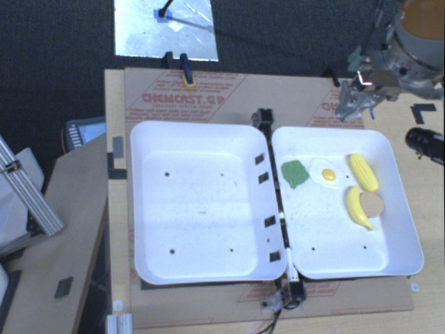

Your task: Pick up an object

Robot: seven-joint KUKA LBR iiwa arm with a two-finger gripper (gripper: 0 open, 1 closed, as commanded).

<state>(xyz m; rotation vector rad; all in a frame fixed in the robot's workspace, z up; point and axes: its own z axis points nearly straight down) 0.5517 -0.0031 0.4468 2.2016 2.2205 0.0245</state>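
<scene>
The jaws (352,108), their spread impossible to tell, hover above the right bin's (400,256) far rim. Inside, a banana (358,208) and corn cob (363,172) lie lengthwise, near-to-far.

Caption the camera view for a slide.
Pincer hovers beyond right bin holding corn, banana, fried egg.

Grey arm (417,40) upper right, gripper (352,108) pointing down

From here I see the grey arm with its orange band (421,19) cut off by the top and right edges; the tan round piece (373,204) overlaps part of the lower yellow banana (357,208).
</scene>
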